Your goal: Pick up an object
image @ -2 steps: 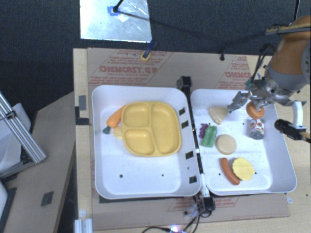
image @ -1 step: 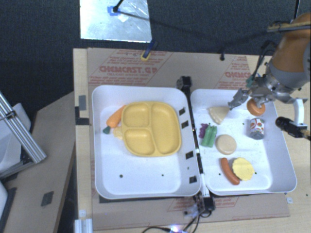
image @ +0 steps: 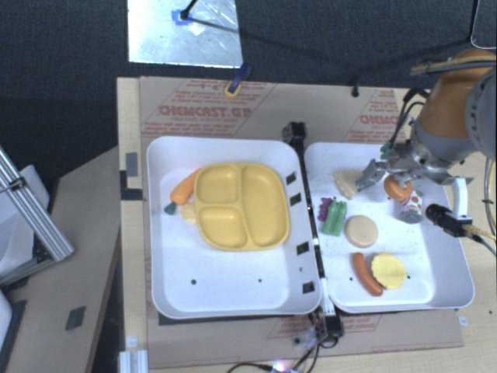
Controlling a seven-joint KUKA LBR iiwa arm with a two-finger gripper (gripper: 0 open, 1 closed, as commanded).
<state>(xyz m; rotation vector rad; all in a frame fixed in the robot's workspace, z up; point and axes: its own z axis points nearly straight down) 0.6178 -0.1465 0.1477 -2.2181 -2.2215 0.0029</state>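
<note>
floor: dark blue-grey carpet (image: pixel 326 22) fills the top of the view and the strip down the left side, well away from the fingers.
metal plate: a square silvery sheet (image: pixel 185 22) lies on the carpet at upper left, with a small blue tape patch (image: pixel 180 17) on it and a thin black rod slanting across.
tabletop: a pale wooden board (image: pixel 132 123) under a brown printed cardboard sheet (image: pixel 203 107) with red lettering.
yellow clip: a small yellow piece (image: pixel 232 89) sits at the cardboard's top edge.
side furniture: a lower beige surface (image: pixel 81 231) at left, beside an aluminium frame rail (image: pixel 31 208).
light: even and soft, with a glare on the metal plate.
</note>
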